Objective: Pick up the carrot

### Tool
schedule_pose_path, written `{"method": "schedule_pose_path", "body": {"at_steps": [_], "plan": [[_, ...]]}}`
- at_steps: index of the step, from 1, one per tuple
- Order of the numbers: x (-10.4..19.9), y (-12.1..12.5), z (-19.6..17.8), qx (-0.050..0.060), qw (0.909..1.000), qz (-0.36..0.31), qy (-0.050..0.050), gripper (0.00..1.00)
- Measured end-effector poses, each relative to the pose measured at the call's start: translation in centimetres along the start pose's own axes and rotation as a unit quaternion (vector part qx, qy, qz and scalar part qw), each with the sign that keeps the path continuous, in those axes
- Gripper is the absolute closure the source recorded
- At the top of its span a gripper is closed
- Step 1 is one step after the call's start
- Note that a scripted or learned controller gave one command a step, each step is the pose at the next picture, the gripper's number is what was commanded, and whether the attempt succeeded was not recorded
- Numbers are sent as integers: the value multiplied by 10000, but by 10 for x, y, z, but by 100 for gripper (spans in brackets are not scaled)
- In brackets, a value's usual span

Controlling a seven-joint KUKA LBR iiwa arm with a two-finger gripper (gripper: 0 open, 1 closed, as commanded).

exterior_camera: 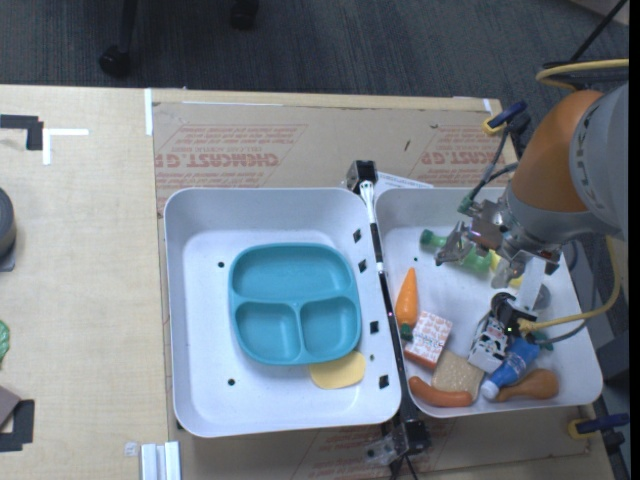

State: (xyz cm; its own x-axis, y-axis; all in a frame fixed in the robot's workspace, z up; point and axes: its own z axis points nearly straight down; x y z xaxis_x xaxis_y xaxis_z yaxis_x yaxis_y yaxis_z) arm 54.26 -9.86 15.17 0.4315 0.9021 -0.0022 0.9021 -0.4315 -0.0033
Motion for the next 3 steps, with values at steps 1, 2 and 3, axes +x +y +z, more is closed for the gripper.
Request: {"method": "schedule_pose_path", "body": {"at_steps": [1, 2, 3], "plan": [[53, -42, -39, -1, 9973, 736, 0, 0], [46, -69, -39, 12, 9964, 847, -3, 0], [26, -36, -39, -3, 9853, 1706, -3, 0]]}}
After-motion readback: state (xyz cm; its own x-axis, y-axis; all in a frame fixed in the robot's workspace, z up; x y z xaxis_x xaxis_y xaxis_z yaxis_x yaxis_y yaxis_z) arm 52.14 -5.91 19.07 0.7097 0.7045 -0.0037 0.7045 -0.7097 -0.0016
